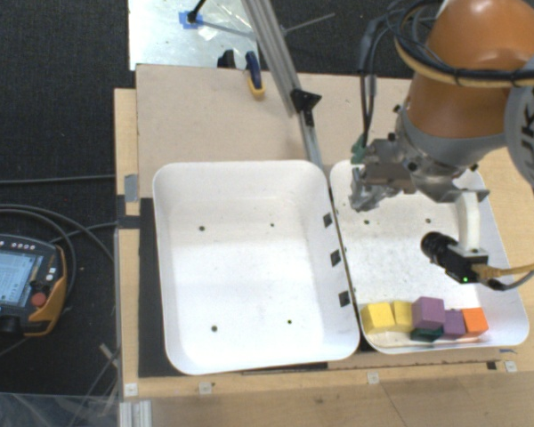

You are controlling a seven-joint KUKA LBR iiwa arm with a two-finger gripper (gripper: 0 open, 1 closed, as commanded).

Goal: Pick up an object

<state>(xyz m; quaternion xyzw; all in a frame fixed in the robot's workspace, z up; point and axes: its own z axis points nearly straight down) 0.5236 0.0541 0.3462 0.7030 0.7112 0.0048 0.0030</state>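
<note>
Camera view: gripper above far-left part of right bin, near the divide between bins — jaw state not discernible. Objects clustered along near edge of that bin: yellow blocks, purple block, dark green piece, orange block — all well apart from gripper. Left bin alongside.

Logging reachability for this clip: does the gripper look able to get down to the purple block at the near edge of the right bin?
Probably yes. The gripper hangs over the right bin's far end; the purple block lies uncovered on top, though blocks crowd beside it.
</note>
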